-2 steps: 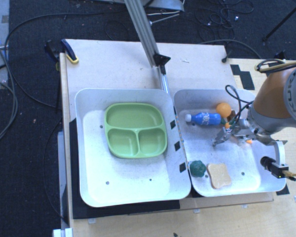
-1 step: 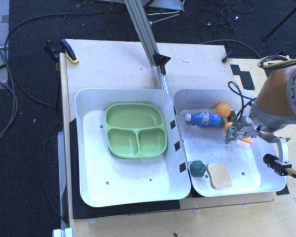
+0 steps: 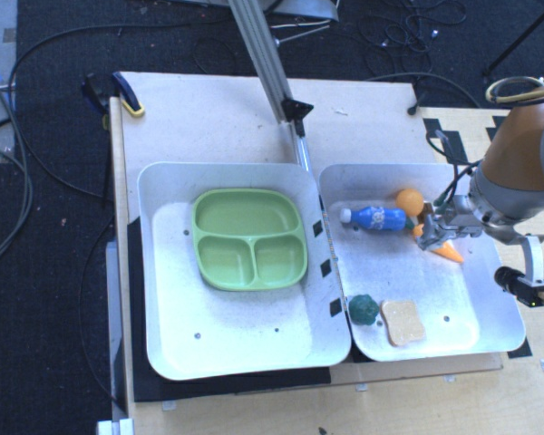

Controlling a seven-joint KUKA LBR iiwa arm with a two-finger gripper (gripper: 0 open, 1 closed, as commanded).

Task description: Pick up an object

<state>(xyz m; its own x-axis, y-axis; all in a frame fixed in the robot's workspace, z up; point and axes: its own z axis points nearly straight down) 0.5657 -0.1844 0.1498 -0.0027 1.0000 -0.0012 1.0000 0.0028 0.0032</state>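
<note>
The right bin (image 3: 476,311) holds a blue bottle (image 3: 377,217) lying on its side, an orange ball (image 3: 410,200) just behind it, an orange carrot-like piece (image 3: 449,251), a dark green lump (image 3: 364,310) and a tan slice of bread (image 3: 403,323). My gripper (image 3: 434,231) hangs low over the bin's back right part, right of the bottle's end and directly above the carrot piece. The grey wrist hides the fingertips.
The left bin (image 3: 168,333) carries a light green divided plate (image 3: 251,238). A slanted metal pole (image 3: 267,57) runs down to the bins' shared back edge. The arm's orange band (image 3: 517,148) and body cover the right bin's far right corner.
</note>
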